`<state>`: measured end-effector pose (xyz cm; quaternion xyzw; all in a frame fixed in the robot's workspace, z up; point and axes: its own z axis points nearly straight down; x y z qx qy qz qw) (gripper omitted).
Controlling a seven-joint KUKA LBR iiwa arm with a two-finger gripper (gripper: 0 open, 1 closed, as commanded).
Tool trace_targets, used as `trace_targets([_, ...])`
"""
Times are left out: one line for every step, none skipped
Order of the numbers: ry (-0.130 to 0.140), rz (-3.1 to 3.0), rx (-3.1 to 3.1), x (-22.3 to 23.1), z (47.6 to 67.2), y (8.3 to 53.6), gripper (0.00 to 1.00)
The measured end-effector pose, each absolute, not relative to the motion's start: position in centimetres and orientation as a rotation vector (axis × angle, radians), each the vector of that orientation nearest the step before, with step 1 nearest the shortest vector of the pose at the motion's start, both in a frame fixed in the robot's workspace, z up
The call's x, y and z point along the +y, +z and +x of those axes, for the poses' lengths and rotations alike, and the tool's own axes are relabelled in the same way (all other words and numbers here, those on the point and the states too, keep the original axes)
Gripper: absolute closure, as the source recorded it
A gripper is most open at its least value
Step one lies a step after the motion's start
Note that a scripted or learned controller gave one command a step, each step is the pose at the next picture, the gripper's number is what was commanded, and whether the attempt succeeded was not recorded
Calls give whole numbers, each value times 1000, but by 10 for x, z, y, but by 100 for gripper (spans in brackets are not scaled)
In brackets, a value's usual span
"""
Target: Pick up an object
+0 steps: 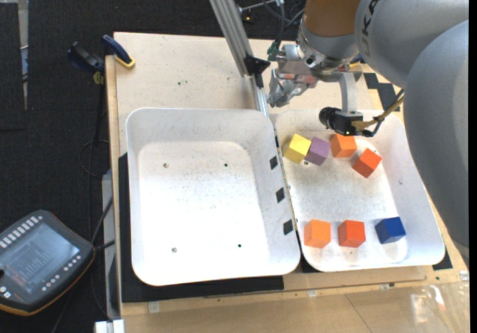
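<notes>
Grey arm [417, 33] comes in from the right; we see its gripper [282, 93] above the right bin's [417, 197] far-left corner, and can't tell if the fingers are apart or together. Left bin [197, 190] sits beside it. Inside the right bin: yellow cube [297, 148] touching purple cube [318, 151], two orange cubes [343, 145] behind, then orange [317, 233], red-orange [352, 233] and blue [390, 229] along the near edge.
</notes>
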<state>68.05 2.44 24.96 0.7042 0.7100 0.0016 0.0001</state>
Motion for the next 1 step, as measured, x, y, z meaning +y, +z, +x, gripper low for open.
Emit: trace_targets([1,2214,2232,86,680,235,100])
